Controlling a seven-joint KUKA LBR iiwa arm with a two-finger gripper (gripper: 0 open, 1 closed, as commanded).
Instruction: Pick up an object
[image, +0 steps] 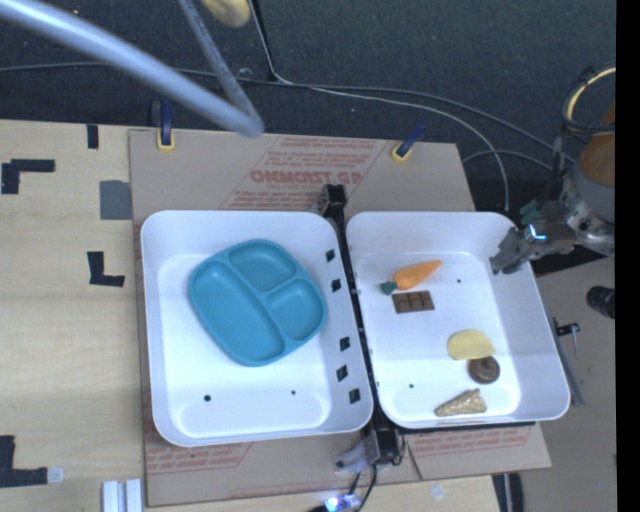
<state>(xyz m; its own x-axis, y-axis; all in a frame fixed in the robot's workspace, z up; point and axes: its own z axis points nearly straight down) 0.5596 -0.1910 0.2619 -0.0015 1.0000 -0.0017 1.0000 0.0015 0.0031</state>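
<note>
The right bin (380, 240) holds an orange carrot (417, 272), a brown chocolate bar (413, 302), a yellow round piece (468, 345), a dark brown round piece (485, 370) and a tan wedge (461, 404). My gripper (512, 252) hovers at the right bin's upper right rim, well clear of all of them. Nothing shows between its fingers.
The left bin (165, 300) holds a blue divided plate (258, 300). A black clip divider (340, 290) runs between the bins. A grey pole (130, 60) crosses the top left, and cables (420, 105) trail across the dark floor behind the bench.
</note>
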